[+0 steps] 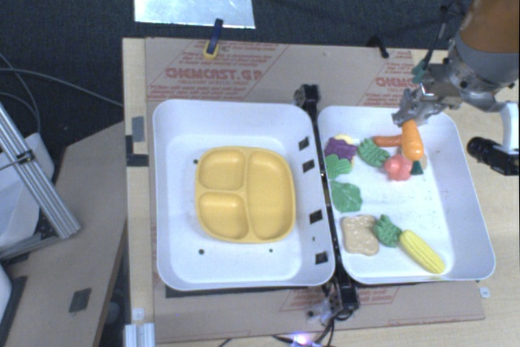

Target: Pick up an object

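My gripper hangs over the far part of the right bin. It is shut on the top end of an orange toy carrot, which hangs upright below the fingers. Just beneath the carrot lie a pink toy and a small dark green piece. A red-orange stick-shaped toy lies to the carrot's left, beside a green leafy toy.
The right bin also holds a purple toy, green pieces, a tan slice, and a corn cob. A yellow divided plate sits in the left bin. A black divider joins the bins.
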